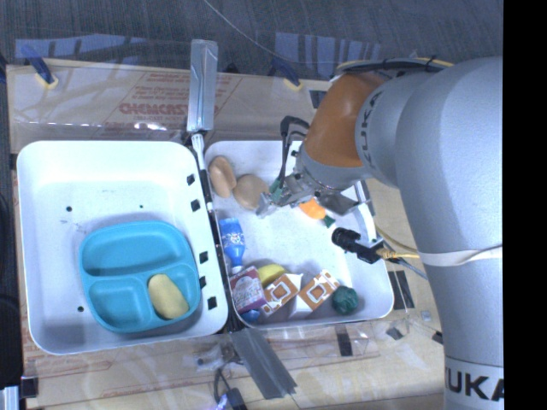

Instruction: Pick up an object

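Hovering low in the right bin (376,301), gripper (275,199) beside the bun (249,190); jaw state impossible to tell; nothing visibly lifted; grasp pending.

White letters "KUKA" run across the grey arm's base (479,385) at near right. Faint red print on the plastic sheet (152,108) at far left is unreadable.
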You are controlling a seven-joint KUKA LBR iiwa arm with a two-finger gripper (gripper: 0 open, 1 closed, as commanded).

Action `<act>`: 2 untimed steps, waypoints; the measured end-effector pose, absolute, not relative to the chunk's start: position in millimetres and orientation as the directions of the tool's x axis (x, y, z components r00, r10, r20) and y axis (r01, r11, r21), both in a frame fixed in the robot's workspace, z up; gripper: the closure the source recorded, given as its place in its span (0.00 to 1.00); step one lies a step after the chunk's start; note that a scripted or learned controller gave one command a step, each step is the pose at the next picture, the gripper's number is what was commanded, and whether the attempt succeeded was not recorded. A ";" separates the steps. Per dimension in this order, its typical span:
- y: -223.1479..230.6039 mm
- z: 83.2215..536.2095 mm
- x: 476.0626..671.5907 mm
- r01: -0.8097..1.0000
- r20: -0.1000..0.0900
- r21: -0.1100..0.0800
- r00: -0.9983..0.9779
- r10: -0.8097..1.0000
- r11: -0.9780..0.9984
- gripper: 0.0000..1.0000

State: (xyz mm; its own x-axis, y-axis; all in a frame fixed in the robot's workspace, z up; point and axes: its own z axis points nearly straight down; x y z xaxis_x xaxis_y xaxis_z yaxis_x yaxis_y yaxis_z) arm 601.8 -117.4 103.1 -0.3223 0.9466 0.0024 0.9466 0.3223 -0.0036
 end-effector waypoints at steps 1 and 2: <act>-117.3 102.7 601.6 0.947 0.003 -0.004 -0.322 0.947 0.322 0.00; -116.2 92.2 635.6 0.921 0.000 0.000 -0.390 0.921 0.390 0.00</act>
State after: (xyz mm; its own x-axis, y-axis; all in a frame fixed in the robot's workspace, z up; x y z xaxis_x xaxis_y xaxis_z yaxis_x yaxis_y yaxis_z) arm 635.6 -116.2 92.2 -0.3902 0.9208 -0.0002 0.9208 0.3902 0.0001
